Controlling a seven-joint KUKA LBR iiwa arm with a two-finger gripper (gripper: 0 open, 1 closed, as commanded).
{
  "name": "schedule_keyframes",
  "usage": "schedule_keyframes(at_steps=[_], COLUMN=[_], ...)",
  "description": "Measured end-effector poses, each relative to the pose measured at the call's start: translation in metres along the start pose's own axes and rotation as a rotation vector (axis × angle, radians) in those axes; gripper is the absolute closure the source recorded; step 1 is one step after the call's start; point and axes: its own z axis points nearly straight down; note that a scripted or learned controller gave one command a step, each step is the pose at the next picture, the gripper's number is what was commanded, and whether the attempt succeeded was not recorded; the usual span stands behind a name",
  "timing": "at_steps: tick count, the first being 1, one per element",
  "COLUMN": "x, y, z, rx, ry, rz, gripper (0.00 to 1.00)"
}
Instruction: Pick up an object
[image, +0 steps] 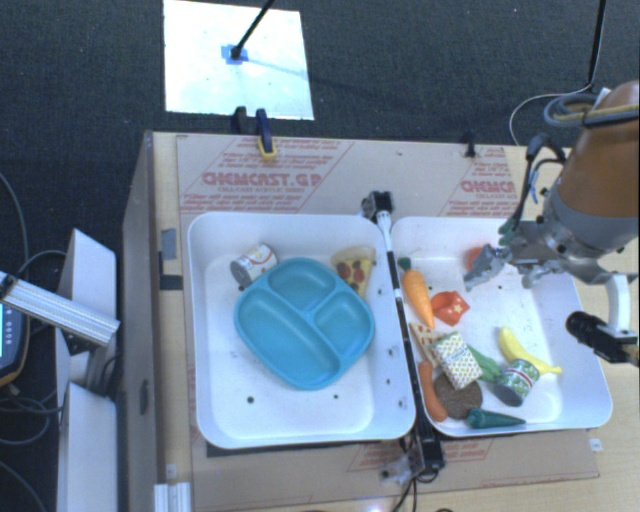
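Two white bins are sitting side by side on the table. The gripper (497, 262), its spread fingers pinching nothing, is hovering over the right bin's (590, 400) far edge; the red pepper (449, 306) is lying just nearward-left.

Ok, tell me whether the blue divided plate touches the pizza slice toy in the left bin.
Apart. The camera view shows a strip of white bin floor between the blue divided plate and the pizza slice toy.
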Motion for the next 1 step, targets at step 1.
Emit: schedule_keyframes(at_steps=[1], x=[-0.0169], y=[-0.0393], z=[0.1596], rx=[-0.01], ry=[-0.001], rz=[0.002], gripper=[0.0])
